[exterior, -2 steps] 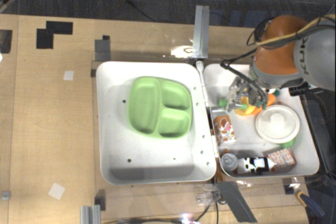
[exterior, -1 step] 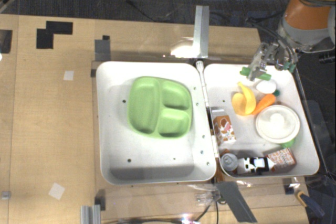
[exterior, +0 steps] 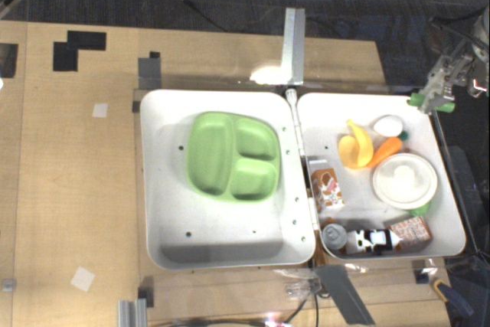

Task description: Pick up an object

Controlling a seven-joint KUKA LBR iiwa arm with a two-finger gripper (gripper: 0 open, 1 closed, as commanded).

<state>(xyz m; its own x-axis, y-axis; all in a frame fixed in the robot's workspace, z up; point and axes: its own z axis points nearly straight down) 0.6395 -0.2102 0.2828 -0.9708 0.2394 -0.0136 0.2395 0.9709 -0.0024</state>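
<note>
A lime-green divided plastic tray [exterior: 233, 155] lies in the white left bin [exterior: 164, 188]; a yellow banana toy [exterior: 356, 147], orange carrot [exterior: 385, 148] and white round bowl [exterior: 404, 180] share the right.

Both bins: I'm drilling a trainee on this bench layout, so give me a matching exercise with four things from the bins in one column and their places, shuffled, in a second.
Things:
1. green divided tray
2. white bowl
3. yellow banana
4. black-and-white bottle

Places:
A. along the right bin's near wall, lying on its side
B. left bin, near its middle
C. right bin, toward its right wall
D. right bin, far half, left of the bowl

Pairs: 1-B, 2-C, 3-D, 4-A
</note>
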